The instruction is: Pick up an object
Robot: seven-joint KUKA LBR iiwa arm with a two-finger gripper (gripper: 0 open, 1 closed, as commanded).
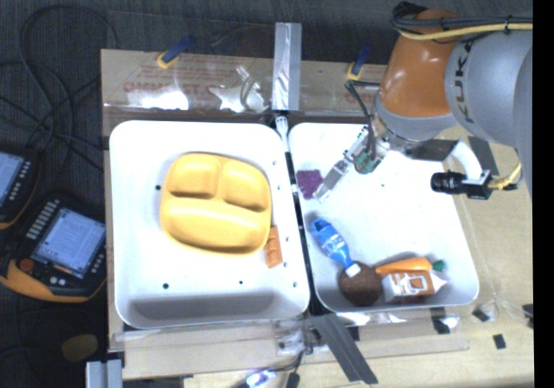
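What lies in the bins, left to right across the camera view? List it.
Yellow tray → orange piece → purple block → blue bottle → brown ball → orange-and-white carton. The gripper hangs beside the purple block.

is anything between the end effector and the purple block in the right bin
Nothing visible stands between them. The end effector hangs right beside the purple block near the right bin's left wall. The blue bottle lies nearer the camera, out of the way.

Two white bins (130, 204), one yellow tray (216, 202), one blue bottle (330, 241), one carton (414, 282)
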